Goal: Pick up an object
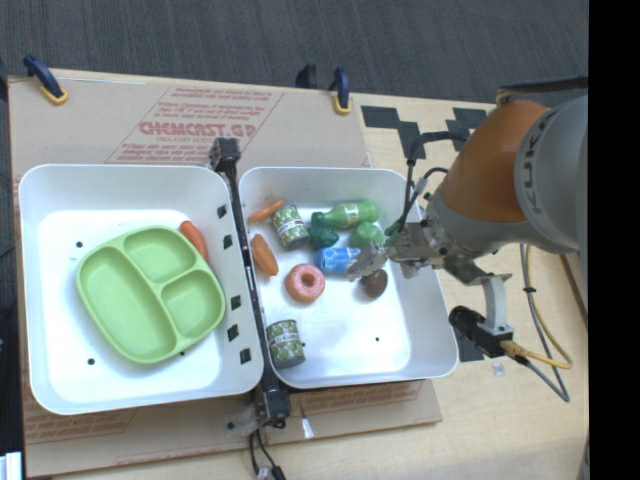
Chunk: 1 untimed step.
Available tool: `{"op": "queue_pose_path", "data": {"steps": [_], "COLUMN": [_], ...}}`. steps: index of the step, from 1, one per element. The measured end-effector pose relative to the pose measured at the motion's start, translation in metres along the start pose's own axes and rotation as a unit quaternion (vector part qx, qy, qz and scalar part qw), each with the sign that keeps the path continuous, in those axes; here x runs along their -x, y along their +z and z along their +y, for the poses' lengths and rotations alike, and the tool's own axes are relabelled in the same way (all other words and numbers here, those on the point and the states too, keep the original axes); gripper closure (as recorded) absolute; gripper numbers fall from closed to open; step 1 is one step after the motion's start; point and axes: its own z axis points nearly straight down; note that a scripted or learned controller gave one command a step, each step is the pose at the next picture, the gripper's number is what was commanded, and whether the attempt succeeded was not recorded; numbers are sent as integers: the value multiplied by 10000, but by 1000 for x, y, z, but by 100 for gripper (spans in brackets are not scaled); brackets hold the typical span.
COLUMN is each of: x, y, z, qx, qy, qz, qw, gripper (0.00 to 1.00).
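Nearest can: a small labelled can (283, 340) stands alone at the near edge of the right bin (400, 360), well apart from the arm and untouched.
Donut: a pink donut (305, 283) lies flat on the bin floor, just left of the gripper, free on all sides.
Brown object: a small dark brown lump (374, 283) lies right under the gripper (378, 261); it looks the likeliest thing to be picked, though I cannot say what it is.
Gripper state: I cannot tell how it stands; metal parts and cabling blur together above the brown lump.
Progress: as I judge it, the arm is down among the objects at the grasping stage; nothing is visibly lifted, so closing on a thing and raising it clear are left to do.
Cluster behind: a blue toy (338, 259), dark and light green pieces (350, 215) and a second can (290, 226) crowd together just beside the gripper; their outlines merge and are hard to separate.
Carrots: one orange carrot (263, 254) lies by the divider, another (265, 210) beyond it.
Left bin: a green divided plate (150, 293) rests there with a carrot (194, 239) against its rim.
Arm: the grey and orange body (510, 173) covers the right bin's far corner and is cut off at the side.
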Motion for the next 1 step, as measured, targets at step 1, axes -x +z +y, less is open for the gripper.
{"op": "queue_pose_path", "data": {"steps": [1], "x": [22], "y": [106], "z": [30], "qx": [10], "qy": [-1], "qz": [-6], "qw": [10000], "gripper": [0]}}
